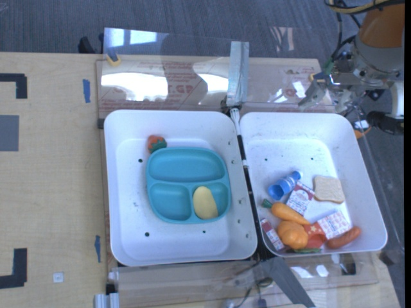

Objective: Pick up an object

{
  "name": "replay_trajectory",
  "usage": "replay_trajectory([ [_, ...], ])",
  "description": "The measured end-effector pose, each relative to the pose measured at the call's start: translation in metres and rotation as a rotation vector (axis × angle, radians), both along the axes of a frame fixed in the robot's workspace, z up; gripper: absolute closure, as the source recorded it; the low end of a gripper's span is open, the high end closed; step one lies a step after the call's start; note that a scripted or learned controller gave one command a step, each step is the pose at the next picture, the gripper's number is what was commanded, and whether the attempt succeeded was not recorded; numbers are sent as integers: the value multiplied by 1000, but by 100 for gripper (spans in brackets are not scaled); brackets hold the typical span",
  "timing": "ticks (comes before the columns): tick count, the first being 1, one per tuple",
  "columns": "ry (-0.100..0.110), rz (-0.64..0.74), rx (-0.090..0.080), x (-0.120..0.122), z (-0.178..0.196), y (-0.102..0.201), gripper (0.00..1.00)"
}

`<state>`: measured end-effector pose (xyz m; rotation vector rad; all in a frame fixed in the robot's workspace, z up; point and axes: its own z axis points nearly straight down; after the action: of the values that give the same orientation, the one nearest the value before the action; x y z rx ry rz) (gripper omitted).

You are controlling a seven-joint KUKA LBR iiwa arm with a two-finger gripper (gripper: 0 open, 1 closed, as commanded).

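— Where is the gripper now?

— It hangs beyond the far right corner of the right bin, outside its rim, under the orange band of the arm. I cannot tell if it is wide or narrow; this part is too small and cluttered.

— And the objects to pick?

— They lie in the near part of the right bin, well apart from the gripper: a blue bottle, a slice of toast, a carrot, an orange, a red sausage and some small red and white packets, close together.

— What is left of the right bin?

— The left bin, touching it. It bears a blue divided tray with a yellow lemon-like piece in one near compartment. A small orange and green item lies just beside the tray's far left corner.
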<state>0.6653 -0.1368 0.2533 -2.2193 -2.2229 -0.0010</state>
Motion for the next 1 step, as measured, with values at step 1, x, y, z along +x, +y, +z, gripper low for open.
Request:
replay_trajectory([
  [1, 15, -15, 2, -20, -141, 12, 0],
])
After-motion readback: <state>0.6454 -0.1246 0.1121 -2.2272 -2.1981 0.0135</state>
